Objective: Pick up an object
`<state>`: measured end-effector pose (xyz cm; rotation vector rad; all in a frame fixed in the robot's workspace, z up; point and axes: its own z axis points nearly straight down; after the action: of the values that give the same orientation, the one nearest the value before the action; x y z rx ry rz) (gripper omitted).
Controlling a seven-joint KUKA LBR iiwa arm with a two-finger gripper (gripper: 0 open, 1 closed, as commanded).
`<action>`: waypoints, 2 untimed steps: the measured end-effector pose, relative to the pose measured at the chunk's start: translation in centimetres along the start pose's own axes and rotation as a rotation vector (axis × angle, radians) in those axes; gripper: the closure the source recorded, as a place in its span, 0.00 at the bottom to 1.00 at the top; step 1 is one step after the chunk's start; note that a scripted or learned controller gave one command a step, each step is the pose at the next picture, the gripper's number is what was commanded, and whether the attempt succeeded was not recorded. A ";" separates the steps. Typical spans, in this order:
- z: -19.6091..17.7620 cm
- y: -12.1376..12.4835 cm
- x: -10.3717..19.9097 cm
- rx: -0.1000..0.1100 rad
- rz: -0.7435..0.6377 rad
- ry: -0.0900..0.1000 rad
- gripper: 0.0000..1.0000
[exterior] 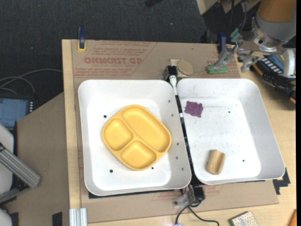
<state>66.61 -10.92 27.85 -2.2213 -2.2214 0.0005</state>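
Observation:
The right bin (263, 126) holds a purple flat piece (193, 108) near its back left corner and a tan cylinder (216, 162) near its front. A yellow three-compartment plate (136, 136) lies in the left bin (89, 126). My gripper (233, 59) hangs at the top right, above the back edge of the right bin, far from the purple piece and the cylinder. A small green object (217, 69) sits right at the gripper's lower left tip, just beyond the bin's back rim. I cannot tell whether it is held or resting on the bench.
The bins stand on a cardboard sheet (117, 60) on the bench. A round tan disc (185, 68) and a black clip (170, 72) sit behind the seam between the bins. Cables and equipment (277, 74) crowd the far right.

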 end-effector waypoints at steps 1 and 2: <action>18.5 -0.3 -4.2 0.010 0.003 0.001 0.00; 19.4 0.0 2.1 0.003 -0.004 0.002 0.00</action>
<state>66.64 -8.87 8.41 -2.2146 -2.2230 0.0020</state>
